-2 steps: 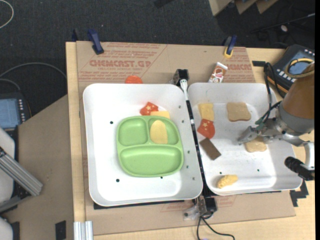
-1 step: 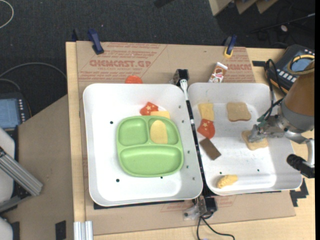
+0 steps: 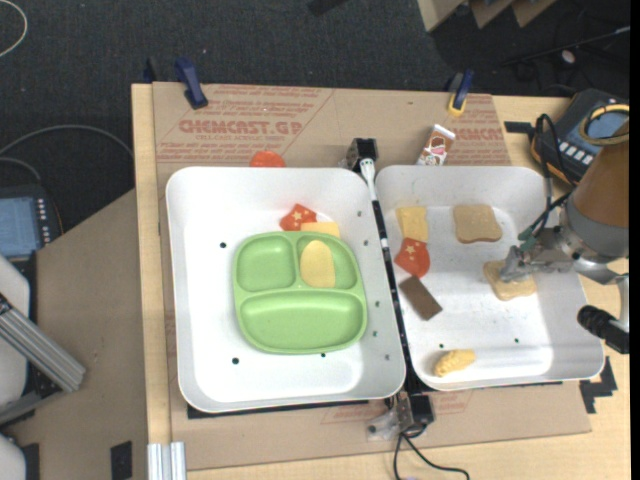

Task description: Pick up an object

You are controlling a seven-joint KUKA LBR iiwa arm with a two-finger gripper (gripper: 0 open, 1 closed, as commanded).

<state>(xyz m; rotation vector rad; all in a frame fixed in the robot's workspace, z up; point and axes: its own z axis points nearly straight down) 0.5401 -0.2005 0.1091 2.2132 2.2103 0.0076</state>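
At the right side of the right shallow white bin (image 3: 560, 363), a pale tan, lumpy bread-like piece (image 3: 511, 286), lying flat on the bin floor and touching the tip of the end effector (image 3: 517, 264). Directly over that piece, grey metal tooling reaching in from the right beneath the orange-banded wrist; finger spread impossible to judge from above, so neither wide nor narrow nor holding anything can be claimed. Likely step: descent onto the tan piece, grasp not yet confirmed. Next move, by this reading: close on the piece squarely, then lift straight up, checking that it comes away from the bin floor. Just up and left, a brown toast-shaped slice (image 3: 476, 224). Further left, near the bin's left wall, a yellow rectangular slab (image 3: 411, 223), a red rounded piece (image 3: 413, 259) and a dark brown flat bar (image 3: 421, 297), close together. Near the front edge, a small yellow corn-like item (image 3: 453, 363). Across the divide, in the left white bin (image 3: 195, 268), a green sectioned plastic tray (image 3: 298, 293) carrying a pale yellow oval (image 3: 317, 264). Beneath both bins, a cardboard-covered counter (image 3: 160, 148)
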